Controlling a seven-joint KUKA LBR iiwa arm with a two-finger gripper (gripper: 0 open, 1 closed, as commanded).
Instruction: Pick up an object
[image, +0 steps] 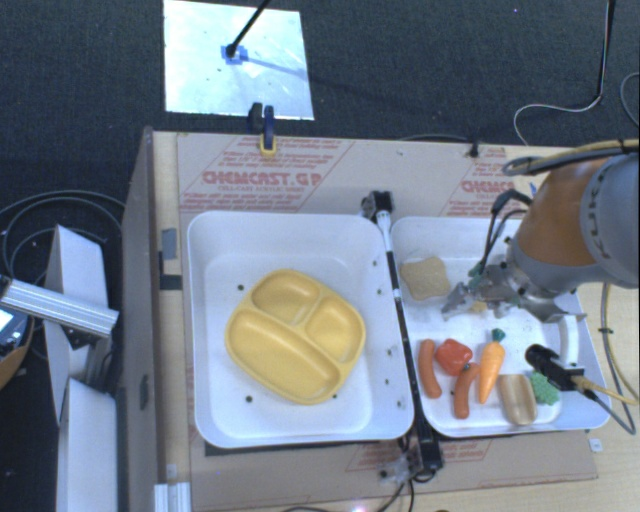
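The right bin (440, 425) holds several toy foods. A tan bread slice (425, 277) lies at its back left. Toward the front lie a red pepper (454, 354), an orange sausage (428, 367), a carrot (490, 368) with a green top, a brown sausage (463, 392), a pale bun (517, 398) and a green broccoli piece (546, 388). My gripper (472, 298) hangs low over the middle of this bin, just right of the bread slice and behind the pepper and carrot. Nothing can be seen held in it.
A yellow divided plate (295, 335) lies in the left bin (215, 300). The arm (570, 230) covers the right bin's back right part. A ridge (398, 300) separates the two bins. Cardboard lines the bench behind them.
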